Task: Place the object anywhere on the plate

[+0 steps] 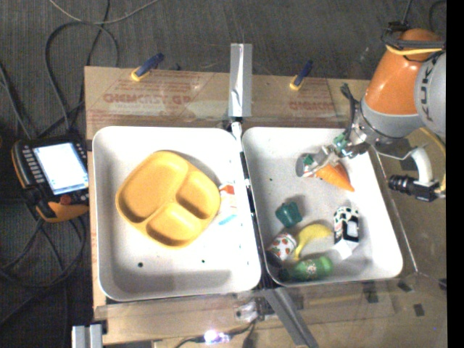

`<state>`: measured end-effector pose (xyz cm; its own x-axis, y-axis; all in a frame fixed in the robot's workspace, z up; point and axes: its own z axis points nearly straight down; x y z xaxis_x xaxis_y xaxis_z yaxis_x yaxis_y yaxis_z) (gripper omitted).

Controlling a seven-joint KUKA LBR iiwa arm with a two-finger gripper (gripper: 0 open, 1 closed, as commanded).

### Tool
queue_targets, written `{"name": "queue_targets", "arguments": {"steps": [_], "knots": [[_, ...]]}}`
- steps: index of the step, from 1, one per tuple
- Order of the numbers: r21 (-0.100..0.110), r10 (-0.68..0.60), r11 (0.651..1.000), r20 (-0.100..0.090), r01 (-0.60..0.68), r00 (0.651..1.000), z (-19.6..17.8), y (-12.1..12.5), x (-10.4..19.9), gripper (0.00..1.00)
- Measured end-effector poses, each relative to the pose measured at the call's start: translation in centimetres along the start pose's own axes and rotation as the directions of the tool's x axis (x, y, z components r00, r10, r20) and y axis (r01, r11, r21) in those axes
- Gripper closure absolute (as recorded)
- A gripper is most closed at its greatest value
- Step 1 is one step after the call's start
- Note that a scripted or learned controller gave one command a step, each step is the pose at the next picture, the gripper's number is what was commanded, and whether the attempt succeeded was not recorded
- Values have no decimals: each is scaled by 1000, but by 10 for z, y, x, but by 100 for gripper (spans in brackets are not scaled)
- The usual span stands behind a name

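Observation:
A yellow plate [169, 197] with three compartments lies in the left bin [109, 267], a little left of its middle. In the right bin [391, 259] an orange toy carrot [337, 175] lies near the back, its pale leafy end [308, 164] pointing left. My gripper [342, 148] reaches in from the right and sits low over the carrot's back edge, touching or nearly touching it. The arm's orange band [397, 85] hangs above the bin's far right corner.
Further objects fill the front of the right bin: a teal cup [288, 213], a banana [316, 236], a cow-patterned carton [346, 226], a red-and-white toy [282, 247] and a green item [310, 268]. A small orange scrap [227, 190] lies beside the plate. A tablet [56, 167] sits left of the bench.

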<state>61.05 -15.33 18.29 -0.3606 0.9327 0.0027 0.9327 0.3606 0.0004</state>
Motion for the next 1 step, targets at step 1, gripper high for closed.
{"name": "queue_targets", "arguments": {"steps": [1], "knots": [[2,-65,998,2,65,998,-31,22,81,100]]}}
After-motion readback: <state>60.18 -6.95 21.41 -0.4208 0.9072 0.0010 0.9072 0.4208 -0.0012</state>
